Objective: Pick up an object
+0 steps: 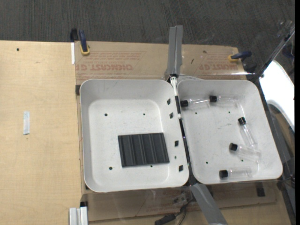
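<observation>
A black ribbed rectangular slab point(143, 149) lies flat on the floor of the left white bin point(93, 125), toward its front. The right white bin point(262, 116) holds several clear plastic tubes with black caps. Along its back wall lie two of them end to end point(201, 101) point(227, 99). Near the right wall is one point(247, 134), below it another point(246, 152), and at the front wall a further one point(236, 173). All the tubes lie on their sides, apart from the slab.
Both bins sit on a cardboard sheet point(117, 64) held by clamps point(83, 46) point(239, 56). A grey metal bar point(176, 46) rises behind the seam between the bins. Bare wooden bench point(37, 172) lies to the left. A white curved shape point(281, 83) stands past the right bin.
</observation>
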Tool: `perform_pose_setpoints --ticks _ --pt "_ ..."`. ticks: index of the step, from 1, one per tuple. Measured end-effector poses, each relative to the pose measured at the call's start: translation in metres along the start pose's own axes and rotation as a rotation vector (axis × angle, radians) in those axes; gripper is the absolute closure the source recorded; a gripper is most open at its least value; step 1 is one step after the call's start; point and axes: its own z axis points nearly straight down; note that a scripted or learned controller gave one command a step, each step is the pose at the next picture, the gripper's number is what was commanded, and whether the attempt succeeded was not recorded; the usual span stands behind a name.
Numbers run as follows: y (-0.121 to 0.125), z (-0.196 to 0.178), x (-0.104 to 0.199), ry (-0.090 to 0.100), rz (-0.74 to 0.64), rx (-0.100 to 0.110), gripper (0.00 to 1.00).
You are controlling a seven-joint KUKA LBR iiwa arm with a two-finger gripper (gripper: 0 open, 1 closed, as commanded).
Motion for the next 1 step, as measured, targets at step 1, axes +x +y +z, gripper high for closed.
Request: perform_pose_setpoints --ticks 1 --pt "-0.0015 0.0007 -0.0018 0.0 -0.401 -0.002 0.0"
